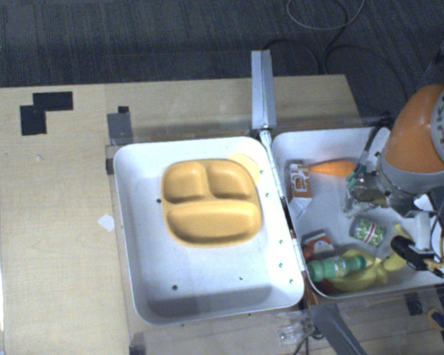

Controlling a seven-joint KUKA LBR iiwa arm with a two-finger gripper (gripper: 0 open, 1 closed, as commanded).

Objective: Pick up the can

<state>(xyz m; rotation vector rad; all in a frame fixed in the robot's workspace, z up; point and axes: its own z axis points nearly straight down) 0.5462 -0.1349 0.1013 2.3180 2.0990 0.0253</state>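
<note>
Right bin (312,144): carrot (332,169) beside pincer (362,195).

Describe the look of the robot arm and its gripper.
The arm is grey with a broad, rounded orange band above the wrist. Dark cables run along it. The gripper is a small metallic grey assembly at its tip, too blurred for markings.

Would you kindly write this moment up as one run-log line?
arm: over right bin | gripper: low, beside carrot | can: lying in bin, not held | left bin: yellow tray
</note>
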